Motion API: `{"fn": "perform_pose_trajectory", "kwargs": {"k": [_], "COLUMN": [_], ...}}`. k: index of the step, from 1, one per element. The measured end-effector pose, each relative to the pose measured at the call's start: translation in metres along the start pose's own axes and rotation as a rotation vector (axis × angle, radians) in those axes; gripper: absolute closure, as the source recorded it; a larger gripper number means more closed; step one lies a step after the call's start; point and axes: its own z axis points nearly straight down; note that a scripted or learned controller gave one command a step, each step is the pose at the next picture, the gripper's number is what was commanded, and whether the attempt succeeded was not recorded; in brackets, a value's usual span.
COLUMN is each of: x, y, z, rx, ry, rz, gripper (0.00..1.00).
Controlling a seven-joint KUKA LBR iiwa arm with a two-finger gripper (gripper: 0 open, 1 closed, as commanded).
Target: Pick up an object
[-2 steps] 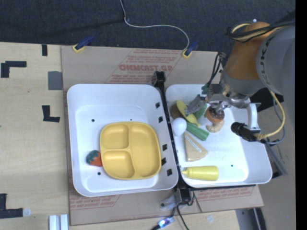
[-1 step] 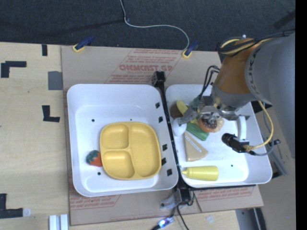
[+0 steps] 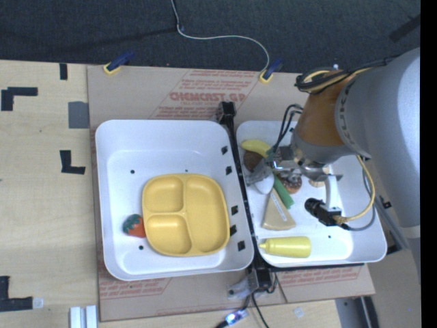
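My gripper [image 3: 275, 171] reaches down into the right bin [image 3: 355, 248], near its left wall, among a cluster of small objects. A yellow banana [image 3: 255, 146] and a brown piece [image 3: 252, 160] lie just behind and left of it. A green stick [image 3: 283, 192] and a pale wedge [image 3: 278, 214] lie just in front of it. A yellow bottle [image 3: 287, 247] lies on its side at the bin's front. A grey piece [image 3: 259, 178] sits right beside the gripper, touching or nearly so.
The left bin [image 3: 113, 149] holds a yellow divided plate [image 3: 184, 214] and a small orange and green toy [image 3: 134, 225] at the plate's left. A black divider [image 3: 235, 176] runs between the bins. The arm's black cable plug [image 3: 321, 210] hangs over the right bin.
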Motion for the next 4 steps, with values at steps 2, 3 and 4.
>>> {"fn": "perform_pose_trajectory", "kwargs": {"k": [2,3,4], "x": [-0.001,0.007,0.008], "y": [0.007,0.004,0.004], "z": [-0.078,-0.125,-0.139], "rx": [0.002,0.004,0.007], "ry": [0.001,0.002,0.002], "rz": [0.002,0.001,0.002], "gripper": [1.0,1.0,1.0]}}
